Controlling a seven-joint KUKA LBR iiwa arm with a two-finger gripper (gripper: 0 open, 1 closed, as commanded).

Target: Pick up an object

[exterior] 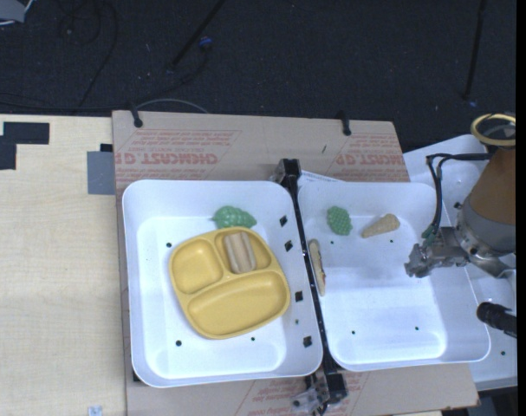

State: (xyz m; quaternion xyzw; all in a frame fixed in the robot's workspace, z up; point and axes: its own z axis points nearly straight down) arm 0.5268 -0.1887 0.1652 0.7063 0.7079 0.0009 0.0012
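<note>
two white bins side by side on the bench. left bin (150, 336) holds a yellow divided plate (230, 282) with a tan sausage-shaped piece (239, 251) lying in its upper right compartment; a green leafy piece (234, 217) sits on the bin floor touching the plate's upper edge. right bin (392, 336) holds a small green piece (338, 219) near its upper left, a tan wedge-shaped piece (380, 225) just beside it to the right, and a long tan piece (316, 267) lying along the left wall by the divider. arm enters from the right; gripper (421, 261) sits at the right bin's right edge, well apart from all pieces. jaw state: cannot tell, too small and dark. nothing seen between them.
</note>
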